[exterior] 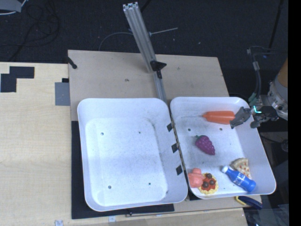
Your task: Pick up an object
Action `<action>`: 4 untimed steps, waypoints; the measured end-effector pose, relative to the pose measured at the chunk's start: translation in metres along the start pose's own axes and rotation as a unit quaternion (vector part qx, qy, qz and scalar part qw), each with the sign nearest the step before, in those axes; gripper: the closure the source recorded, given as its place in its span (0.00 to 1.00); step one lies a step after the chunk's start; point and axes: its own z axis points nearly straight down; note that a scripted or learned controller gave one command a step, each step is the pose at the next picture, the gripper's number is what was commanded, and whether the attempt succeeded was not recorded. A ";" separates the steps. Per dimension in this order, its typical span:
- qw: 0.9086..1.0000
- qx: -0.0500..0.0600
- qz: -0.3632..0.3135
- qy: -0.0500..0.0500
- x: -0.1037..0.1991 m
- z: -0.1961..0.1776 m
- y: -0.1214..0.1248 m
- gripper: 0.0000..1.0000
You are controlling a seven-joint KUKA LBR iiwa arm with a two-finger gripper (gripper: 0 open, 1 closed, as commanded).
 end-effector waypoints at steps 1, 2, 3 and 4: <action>1.000 0.000 0.000 0.000 0.000 0.000 0.000 0.00; 1.000 0.002 0.000 0.001 0.007 0.058 0.005 0.00; 1.000 0.003 0.000 0.001 0.014 0.119 0.005 0.00; 1.000 0.002 0.000 0.000 0.015 0.166 0.012 0.00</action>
